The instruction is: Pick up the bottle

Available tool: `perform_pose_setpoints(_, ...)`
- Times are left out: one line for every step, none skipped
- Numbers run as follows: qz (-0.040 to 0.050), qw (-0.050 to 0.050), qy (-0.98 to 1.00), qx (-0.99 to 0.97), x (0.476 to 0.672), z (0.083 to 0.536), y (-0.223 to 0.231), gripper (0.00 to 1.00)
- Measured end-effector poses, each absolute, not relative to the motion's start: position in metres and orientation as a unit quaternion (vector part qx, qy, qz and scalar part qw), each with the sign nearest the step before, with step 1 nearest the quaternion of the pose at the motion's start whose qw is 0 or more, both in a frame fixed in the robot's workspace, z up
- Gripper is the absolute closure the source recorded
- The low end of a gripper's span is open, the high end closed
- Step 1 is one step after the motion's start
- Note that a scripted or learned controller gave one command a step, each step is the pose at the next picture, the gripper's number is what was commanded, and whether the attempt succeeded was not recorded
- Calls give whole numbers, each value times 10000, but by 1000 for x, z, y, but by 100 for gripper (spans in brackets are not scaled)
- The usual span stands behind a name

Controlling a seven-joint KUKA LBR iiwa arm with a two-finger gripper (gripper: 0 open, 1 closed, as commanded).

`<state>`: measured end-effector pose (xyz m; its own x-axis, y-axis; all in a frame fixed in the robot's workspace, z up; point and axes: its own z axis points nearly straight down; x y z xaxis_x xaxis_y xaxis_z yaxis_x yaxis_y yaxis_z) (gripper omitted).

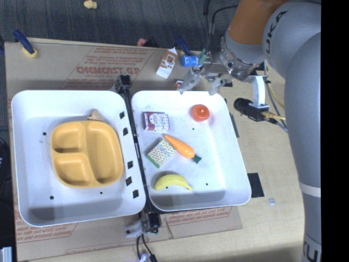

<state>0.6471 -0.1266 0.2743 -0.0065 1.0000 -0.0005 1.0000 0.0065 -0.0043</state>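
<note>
A small white bottle-like item (167, 63) with an orange label lies on the cardboard just beyond the far edge of the right bin (235, 162), outside it. My gripper (202, 85) hangs over that far edge, to the right of and slightly nearer than the item. Its fingers (186, 85) are spread open and hold nothing. A red tomato (200, 112) lies in the bin just below the gripper.
The right bin also holds a maroon and white carton (155, 121), a carrot (180, 146), a patterned green packet (161, 153) and a banana (173, 183). A yellow divided plate (87, 153) sits in the left bin (24, 146). A blue clip (189, 60) lies by the bottle-like item.
</note>
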Motion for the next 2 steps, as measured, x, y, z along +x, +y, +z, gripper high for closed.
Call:
perform_pose_setpoints(24, 22, -7114, -7028, 648, 285, -126, 100)
perform_pose_setpoints(11, 12, -7463, -6656, 552, 288, -139, 100)
